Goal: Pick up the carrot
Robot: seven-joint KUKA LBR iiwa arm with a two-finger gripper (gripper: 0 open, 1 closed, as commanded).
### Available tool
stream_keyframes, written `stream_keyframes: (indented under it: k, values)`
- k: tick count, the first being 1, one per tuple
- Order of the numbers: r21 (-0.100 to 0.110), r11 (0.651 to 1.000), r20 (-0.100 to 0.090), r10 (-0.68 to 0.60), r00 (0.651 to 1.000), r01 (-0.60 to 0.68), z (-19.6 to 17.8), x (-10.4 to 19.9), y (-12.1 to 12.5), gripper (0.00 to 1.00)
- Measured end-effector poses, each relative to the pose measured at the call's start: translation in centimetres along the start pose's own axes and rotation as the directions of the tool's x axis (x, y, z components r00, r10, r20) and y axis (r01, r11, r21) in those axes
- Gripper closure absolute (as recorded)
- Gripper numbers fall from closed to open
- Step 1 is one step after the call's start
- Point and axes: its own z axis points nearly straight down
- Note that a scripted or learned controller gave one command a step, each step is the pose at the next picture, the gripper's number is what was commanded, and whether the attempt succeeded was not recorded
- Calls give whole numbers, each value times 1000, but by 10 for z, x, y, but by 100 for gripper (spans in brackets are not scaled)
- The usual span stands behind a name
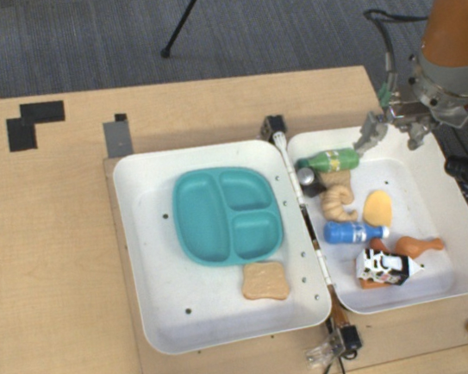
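The tool hangs over the far edge of the right bin. I cannot tell how it is set. The carrot lies well below it, toward the near side of that bin, touching the cow toy and close to the blue bottle. A yellow egg sits between tool and carrot. I think the tool should go over the egg, drop on the carrot's thick middle, away from the cow, and squeeze across it.
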Motion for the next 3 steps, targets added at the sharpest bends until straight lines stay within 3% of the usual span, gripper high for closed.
stream_keyframes:
  k: [1,2,3]
  values:
    - [14,996,-3,-87,996,87,163,-34,-30,0]
    - [-3,999,-1,32,999,-32,189,-28,-19,0]
    - [-12,1000,1,27,1000,-27,176,-27,-15,100]
